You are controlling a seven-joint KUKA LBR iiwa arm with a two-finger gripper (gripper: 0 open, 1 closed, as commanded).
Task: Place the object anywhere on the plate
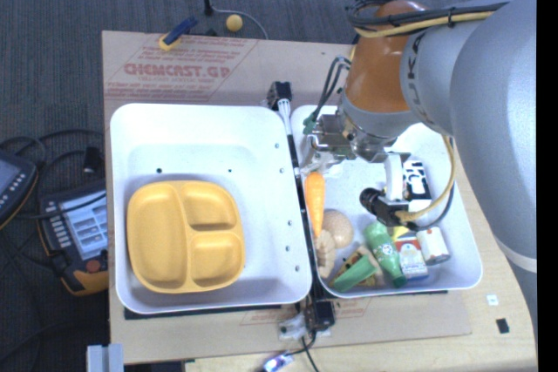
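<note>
A yellow plate (pixel 184 234) with three compartments lies in the left bin (pixel 157 139). An orange carrot (pixel 314 202) lies along the left wall of the right bin (pixel 453 274), pointing toward the front. My gripper (pixel 323 147) hangs at the upper left of the right bin, just above the carrot's top end, under the orange wrist band. Its fingertips are small and partly hidden by the wrist body.
The right bin also holds a beige round item (pixel 336 232), green pieces (pixel 377 250), a small carton (pixel 427 250) and a black-and-white object (pixel 405 181). The grey arm covers the right bin's upper right. A black clip (pixel 280 93) sits between the bins.
</note>
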